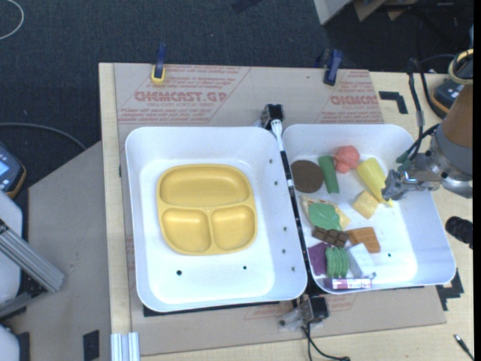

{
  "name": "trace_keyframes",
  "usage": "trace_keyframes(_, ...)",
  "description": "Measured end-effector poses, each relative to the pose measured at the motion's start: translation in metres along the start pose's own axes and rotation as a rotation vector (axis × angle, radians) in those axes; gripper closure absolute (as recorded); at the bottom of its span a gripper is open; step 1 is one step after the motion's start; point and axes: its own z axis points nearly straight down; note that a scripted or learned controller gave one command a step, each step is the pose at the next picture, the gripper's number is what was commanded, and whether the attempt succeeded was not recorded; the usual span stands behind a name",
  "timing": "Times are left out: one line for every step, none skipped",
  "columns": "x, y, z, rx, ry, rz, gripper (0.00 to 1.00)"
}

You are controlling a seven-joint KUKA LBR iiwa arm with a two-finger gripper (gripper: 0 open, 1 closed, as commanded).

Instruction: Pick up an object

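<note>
The right bin (pixel 421 239) holds a scatter of toy food: a brown disc (pixel 307 175), a green stick (pixel 328 173), a pink-red ball (pixel 346 158), a yellow corn piece (pixel 371 174), a pale yellow block (pixel 366 203), a green leafy piece (pixel 325 216), a chocolate bar (pixel 331 237), an orange cracker (pixel 364 238), a purple piece (pixel 319 257) and a dark green piece (pixel 337 262). My gripper (pixel 394 187) hangs low over the bin's right-centre, next to the corn piece and just right of the pale yellow block. Nothing is visibly held.
The left bin (pixel 150 201) carries a yellow three-compartment tray (pixel 206 207). A black divider clip (pixel 272 115) sits between the bins at the back. Blue clamps (pixel 158 62) (pixel 331 65) hold the cardboard base. Cables lie at the right edge.
</note>
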Motion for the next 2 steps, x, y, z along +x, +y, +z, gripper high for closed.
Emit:
trace_keyframes(0.0, 0.002, -0.03, 0.001, 0.0, 0.001, 1.0)
trace_keyframes(0.051, -0.014, -0.019, 0.011, 0.006, -0.002, 1.0)
